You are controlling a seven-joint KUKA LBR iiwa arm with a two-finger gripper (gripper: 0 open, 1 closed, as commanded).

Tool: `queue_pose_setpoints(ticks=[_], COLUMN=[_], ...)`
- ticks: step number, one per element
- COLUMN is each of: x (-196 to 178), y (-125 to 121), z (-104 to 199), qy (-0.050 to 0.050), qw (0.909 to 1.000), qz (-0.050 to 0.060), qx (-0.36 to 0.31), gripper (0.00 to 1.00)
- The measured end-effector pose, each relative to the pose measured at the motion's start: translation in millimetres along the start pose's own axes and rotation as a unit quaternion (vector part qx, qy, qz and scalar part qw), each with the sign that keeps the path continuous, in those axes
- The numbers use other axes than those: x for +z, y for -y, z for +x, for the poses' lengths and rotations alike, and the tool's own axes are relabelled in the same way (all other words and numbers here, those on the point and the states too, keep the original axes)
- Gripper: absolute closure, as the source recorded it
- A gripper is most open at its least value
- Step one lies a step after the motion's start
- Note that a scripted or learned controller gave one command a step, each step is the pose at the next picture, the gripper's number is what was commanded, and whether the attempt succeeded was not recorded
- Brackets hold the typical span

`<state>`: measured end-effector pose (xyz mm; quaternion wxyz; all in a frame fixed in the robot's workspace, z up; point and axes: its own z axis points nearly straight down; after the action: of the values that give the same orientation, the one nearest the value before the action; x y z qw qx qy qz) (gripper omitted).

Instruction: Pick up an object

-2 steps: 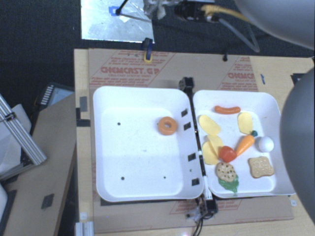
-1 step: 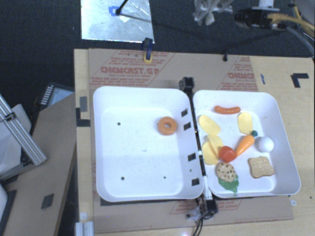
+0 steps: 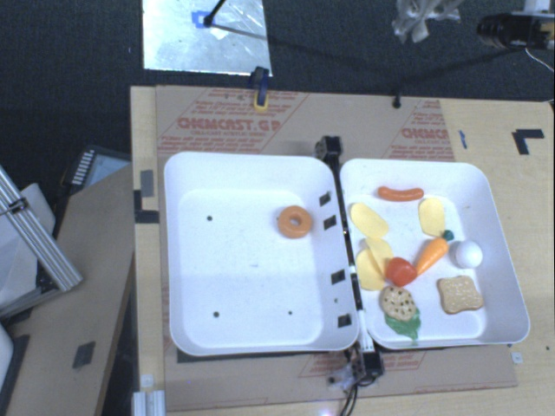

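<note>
Two white bins sit on cardboard. Left bin (image 3: 217, 267) holds one orange doughnut (image 3: 295, 222), near its upper right, well apart from everything else. Right bin (image 3: 499, 258) holds a crowd: sausage (image 3: 400, 194), yellow slices (image 3: 369, 221), carrot (image 3: 431, 254), red tomato (image 3: 400, 271), white egg (image 3: 468, 254), toast (image 3: 459, 294), cookie (image 3: 397, 301).

Gripper (image 3: 418, 11) hangs high above the bench, beyond the bins; cannot tell its state.

Judgement: the doughnut looks like light, stiff, smooth toy plastic, likely slippery; the isolated ring offers a rim-and-hole pinch. The egg would likely roll.

Cardboard (image 3: 234, 124) bears red print reading roughly "CHEMCAST GP".
</note>
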<state>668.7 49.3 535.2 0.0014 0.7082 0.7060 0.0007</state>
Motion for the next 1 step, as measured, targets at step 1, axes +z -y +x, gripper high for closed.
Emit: queue_pose_setpoints(ticks=[1], x=[0.6], y=[95.4], z=[40.3], qy=[-0.001], qw=[1.0], qz=[0.003], qx=[-0.005], gripper=[1.0])
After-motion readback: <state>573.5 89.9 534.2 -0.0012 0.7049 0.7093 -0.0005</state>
